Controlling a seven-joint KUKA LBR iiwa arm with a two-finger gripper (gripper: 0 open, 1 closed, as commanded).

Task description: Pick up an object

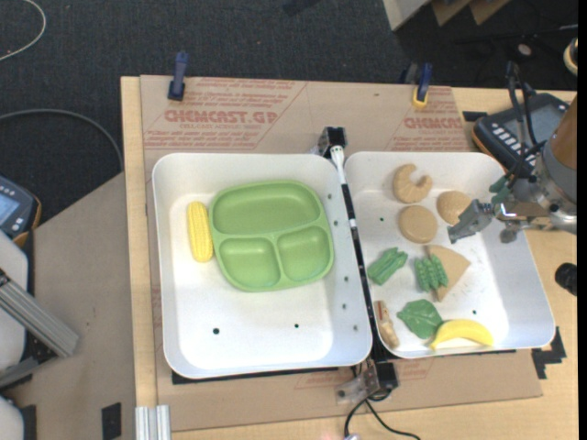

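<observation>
Camera view: the gripper [487,222] hangs over the right bin [526,273] with fingers spread, pinching nothing, just beside a round cookie [452,205]. Croissant [411,183], pea pods [386,266], banana [461,334] lie there too. Left bin [174,246] holds a green divided plate [271,235] and corn cob [199,231].

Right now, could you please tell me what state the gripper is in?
Gripper: open, holding nothing, its fingers spread above the right bin beside the round cookie.
</observation>
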